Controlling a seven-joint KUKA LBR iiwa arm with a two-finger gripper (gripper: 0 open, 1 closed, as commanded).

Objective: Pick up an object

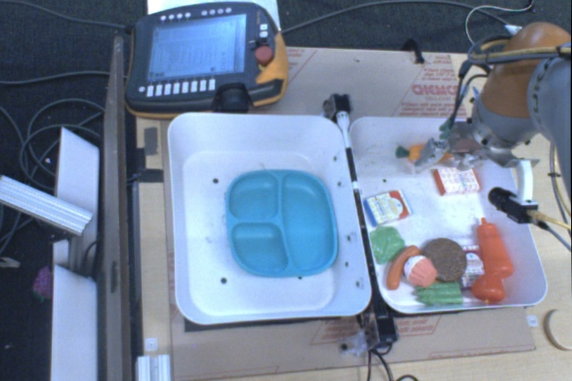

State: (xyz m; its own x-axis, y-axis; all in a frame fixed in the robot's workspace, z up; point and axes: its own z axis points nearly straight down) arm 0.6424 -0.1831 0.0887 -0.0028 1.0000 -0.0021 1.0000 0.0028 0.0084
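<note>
My gripper (437,153) hangs low over the far part of the right bin (534,285), reaching in from the right. Just to its left lies a small orange toy carrot with a green top (411,154), touching or nearly touching the gripper's tip. An orange and white packet (457,182) lies just in front of the gripper. Nearer the front are a white packet with a red and green label (386,207), a green toy piece (387,242), a sausage (399,266), a brown round patty (444,258) and a red bottle (492,259).
The left bin (192,191) holds a blue divided plate (281,222). A teach pendant (204,55) lies behind the left bin. A green piece (438,295) and a pink one (424,273) crowd the right bin's front edge.
</note>
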